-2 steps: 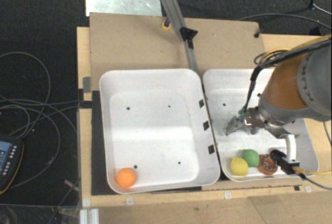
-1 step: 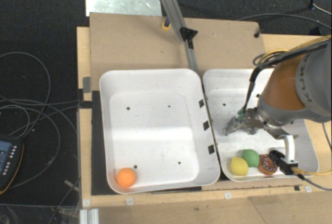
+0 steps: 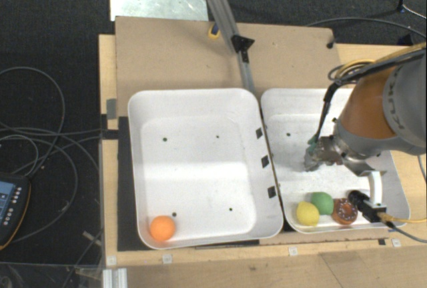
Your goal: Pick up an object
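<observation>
On wooden bench (image 3: 293, 40) — two white bins (image 3: 193, 107); dark carpet (image 3: 47, 13) around; gripper (image 3: 313, 159) state unclear.

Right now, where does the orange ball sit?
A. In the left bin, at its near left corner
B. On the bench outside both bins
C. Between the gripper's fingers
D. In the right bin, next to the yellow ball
A: the orange ball lies alone in the near left corner of the left bin, far from the gripper over the right bin.
</observation>
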`<state>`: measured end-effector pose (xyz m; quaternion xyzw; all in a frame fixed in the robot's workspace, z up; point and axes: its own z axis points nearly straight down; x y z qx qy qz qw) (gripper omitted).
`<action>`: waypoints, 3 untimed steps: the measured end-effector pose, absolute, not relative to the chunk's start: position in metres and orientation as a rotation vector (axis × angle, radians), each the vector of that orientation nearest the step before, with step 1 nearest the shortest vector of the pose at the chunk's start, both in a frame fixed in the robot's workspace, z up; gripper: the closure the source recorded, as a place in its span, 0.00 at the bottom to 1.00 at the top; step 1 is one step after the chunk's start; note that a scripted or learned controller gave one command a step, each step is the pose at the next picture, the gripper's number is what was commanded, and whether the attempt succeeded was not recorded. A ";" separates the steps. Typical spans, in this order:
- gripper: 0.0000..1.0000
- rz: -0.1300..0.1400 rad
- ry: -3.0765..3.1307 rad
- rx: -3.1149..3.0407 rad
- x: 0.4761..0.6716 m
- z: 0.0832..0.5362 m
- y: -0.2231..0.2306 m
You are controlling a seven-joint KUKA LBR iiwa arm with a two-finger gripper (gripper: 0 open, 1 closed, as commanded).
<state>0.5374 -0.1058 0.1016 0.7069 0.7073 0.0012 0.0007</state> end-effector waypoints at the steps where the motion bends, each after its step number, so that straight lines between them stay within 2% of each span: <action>1: 1.00 0.006 2.224 2.212 0.539 0.146 -0.101; 3: 1.00 0.006 2.224 2.211 0.545 0.234 -0.096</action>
